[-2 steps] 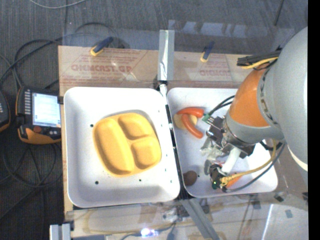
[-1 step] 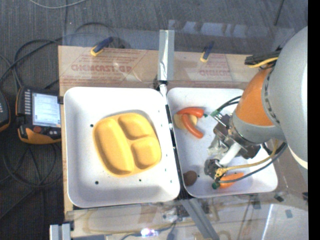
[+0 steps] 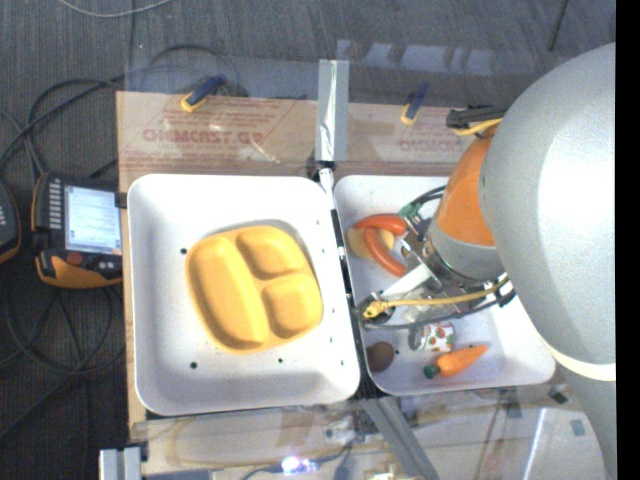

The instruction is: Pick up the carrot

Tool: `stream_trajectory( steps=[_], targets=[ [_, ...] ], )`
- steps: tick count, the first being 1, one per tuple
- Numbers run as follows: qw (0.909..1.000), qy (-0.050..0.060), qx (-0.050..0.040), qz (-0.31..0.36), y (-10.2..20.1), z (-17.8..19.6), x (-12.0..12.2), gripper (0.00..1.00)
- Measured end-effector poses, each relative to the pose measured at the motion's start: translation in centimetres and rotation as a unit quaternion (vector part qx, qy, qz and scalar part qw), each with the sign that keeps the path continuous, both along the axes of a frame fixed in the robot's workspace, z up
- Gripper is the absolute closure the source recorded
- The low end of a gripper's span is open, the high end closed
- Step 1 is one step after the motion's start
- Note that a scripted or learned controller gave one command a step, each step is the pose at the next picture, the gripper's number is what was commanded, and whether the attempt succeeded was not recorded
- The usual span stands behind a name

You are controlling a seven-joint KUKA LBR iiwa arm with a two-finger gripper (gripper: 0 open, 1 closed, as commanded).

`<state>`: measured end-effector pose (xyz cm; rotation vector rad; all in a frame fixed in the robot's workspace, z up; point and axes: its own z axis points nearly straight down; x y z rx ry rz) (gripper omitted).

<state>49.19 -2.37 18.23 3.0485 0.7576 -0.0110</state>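
Carrot (image 3: pixel 462 360): we found it lying in the right bin (image 3: pixel 520 376), near the front wall, its green stub at the left end and its orange tip pointing right and slightly toward the back.
Long axis: it ran roughly along the bin's front wall, tilted a little.
Gripper (image 3: pixel 400 290): it hung low over the middle of the same bin, reaching in from the right; we could not tell how its jaws stood.
Bearing: the carrot lay toward the front of the bin from the gripper and a little right, near but apart, with a small white patterned piece (image 3: pixel 434 338) between them.
Neighbours: a brown round item (image 3: pixel 380 353) sat just left of the carrot; a red curved piece (image 3: pixel 382 236) lay behind the gripper.
Left bin (image 3: pixel 160 368): it carried a yellow divided tray (image 3: pixel 256 286).
Judgement: we reckoned the carrot not yet picked up.
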Motion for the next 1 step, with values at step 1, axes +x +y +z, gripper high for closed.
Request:
stream_trajectory(
  steps=[1],
  targets=[
    [0.9997, -0.001, -0.0005, -0.026, -4.17, 0.06, -0.82, 1.0]
  ],
)
